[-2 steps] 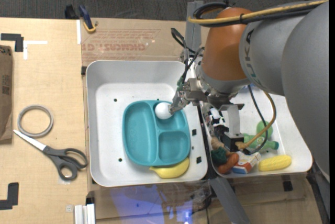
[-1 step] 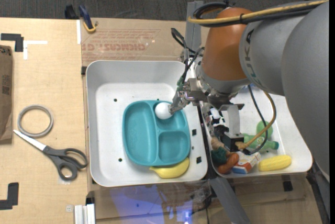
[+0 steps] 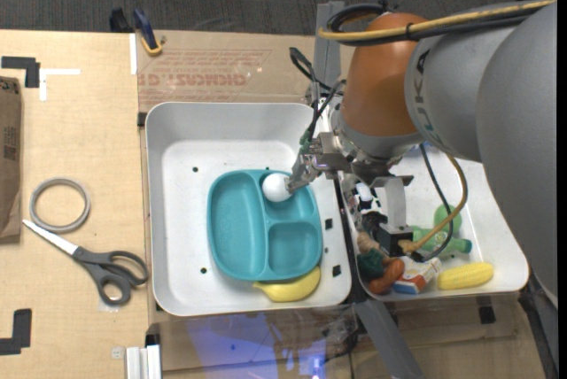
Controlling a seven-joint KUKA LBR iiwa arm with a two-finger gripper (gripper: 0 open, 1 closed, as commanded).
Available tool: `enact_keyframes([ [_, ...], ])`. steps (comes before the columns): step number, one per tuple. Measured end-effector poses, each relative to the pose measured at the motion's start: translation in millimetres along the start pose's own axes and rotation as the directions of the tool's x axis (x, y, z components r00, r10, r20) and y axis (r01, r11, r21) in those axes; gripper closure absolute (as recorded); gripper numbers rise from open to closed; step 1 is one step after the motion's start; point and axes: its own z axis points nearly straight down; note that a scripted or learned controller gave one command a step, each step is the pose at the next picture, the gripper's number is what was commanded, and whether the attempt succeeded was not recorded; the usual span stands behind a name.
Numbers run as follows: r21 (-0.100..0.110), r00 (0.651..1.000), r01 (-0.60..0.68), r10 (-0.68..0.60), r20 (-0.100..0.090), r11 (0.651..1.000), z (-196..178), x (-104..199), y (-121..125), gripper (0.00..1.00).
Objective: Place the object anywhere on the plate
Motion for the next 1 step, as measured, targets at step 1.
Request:
enact_keyframes([
  [1,0.0,1.0,0.0,0.0,0.0,1.0,0.0,0.0,0.0,0.0],
])
